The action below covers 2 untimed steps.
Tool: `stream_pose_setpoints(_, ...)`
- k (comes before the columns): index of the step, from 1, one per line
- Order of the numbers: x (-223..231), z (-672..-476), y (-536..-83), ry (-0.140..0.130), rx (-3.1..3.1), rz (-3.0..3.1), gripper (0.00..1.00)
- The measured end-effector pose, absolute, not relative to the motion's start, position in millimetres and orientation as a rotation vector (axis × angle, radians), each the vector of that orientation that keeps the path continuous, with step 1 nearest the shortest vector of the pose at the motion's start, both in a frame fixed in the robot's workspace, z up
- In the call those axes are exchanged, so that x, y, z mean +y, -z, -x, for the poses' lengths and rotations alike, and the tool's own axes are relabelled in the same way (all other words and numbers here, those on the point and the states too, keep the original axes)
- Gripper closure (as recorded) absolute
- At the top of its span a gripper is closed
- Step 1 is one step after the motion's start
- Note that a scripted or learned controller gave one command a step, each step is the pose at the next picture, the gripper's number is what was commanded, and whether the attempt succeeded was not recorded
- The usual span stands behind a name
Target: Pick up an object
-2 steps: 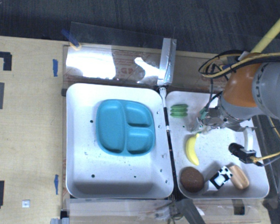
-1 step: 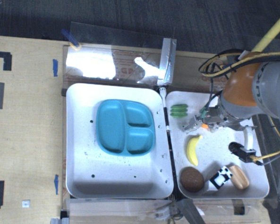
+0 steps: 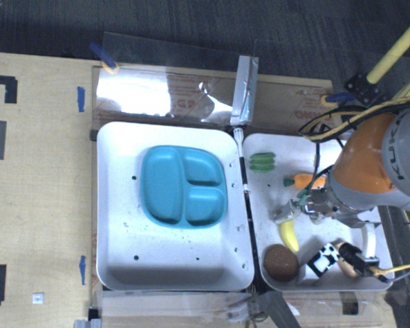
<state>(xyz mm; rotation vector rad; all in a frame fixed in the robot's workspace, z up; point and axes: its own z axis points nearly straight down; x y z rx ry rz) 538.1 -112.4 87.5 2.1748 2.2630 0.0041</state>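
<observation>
Camera view: grey two-finger gripper (image 3: 301,202) low in right white bin (image 3: 289,145), above yellow plastic banana (image 3: 288,236); jaw state indiscernible. Approach step, seemingly; next: descending squarely, closing.

Both bins (image 3: 116,258) are white. The left one holds a turquoise divided plate (image 3: 184,186). In the right sit a green ridged piece (image 3: 262,161), a small orange bit (image 3: 302,180), a yellow banana (image 3: 288,236), a brown ball (image 3: 281,263) and a black-and-white checkered block (image 3: 324,259). The arm (image 3: 378,163) is grey with orange.
</observation>
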Motion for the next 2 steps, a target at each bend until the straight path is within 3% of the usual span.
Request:
stream_pose_setpoints(1,-113,-540.3,-99,-0.011,2.256,-2.172,1.00)
stream_pose_setpoints(2,-51,-571.9,-186,-0.006,2.056,-2.373,1.00)
